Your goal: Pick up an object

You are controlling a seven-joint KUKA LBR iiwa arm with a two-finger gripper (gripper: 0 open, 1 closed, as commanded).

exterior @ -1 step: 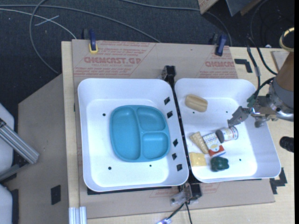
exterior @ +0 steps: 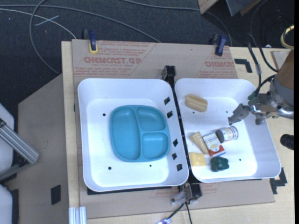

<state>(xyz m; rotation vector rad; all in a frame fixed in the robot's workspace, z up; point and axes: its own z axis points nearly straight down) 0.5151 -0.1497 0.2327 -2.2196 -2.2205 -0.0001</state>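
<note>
Nearest the lens, low in the right bin (exterior: 268, 146): dark green lump (exterior: 218, 163), yellow block (exterior: 197, 159), small jar (exterior: 226, 134) lying on its side, tan bread-like piece (exterior: 196, 102) farther back. Blue divided plate (exterior: 139, 132) in the left bin (exterior: 88, 125). Arm reaching in from the right, wrist low over the right bin — jaws (exterior: 246, 115) parted, holding nothing, just beside the jar, angled down-left.
</note>
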